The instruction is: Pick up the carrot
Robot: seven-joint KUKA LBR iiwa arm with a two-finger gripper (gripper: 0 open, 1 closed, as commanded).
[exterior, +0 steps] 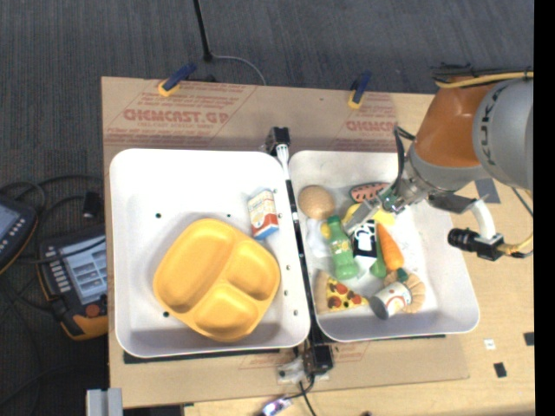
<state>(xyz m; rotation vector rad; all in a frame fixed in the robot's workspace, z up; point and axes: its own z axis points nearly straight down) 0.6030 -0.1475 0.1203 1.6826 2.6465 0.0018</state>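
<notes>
- The tabletop (173, 115) carried two white bins side by side, a cardboard sheet under them.
- The arm (473, 137) reached in from the right, its orange band above the wrist, and hung over the upper part of the right bin (455, 306).
- The left bin (143, 185) held a yellow sectioned plate (217, 276) and, near its right wall, a small carton (263, 213).
- The right bin held a crowd of toy food: a brown potato (316, 201), a green bottle (340, 248), a pizza slice (342, 297), a watermelon slice (368, 191) and a small can (392, 299).
- The carrot (391, 248) lay in the middle of the right bin, slanting, its green top towards the can and its orange tip pointing up towards the tool.
- The tool (395, 199) sat just above the carrot's upper end, close to the watermelon slice; I could not tell whether it was spread or pressed together, since the wrist hid most of it.
- Progress, as I judged it: the approach looked nearly done, with the tool near the carrot, but the carrot rested in the bin among its neighbours and nothing showed it gripped. The grasp and the lift were both left to do.
</notes>
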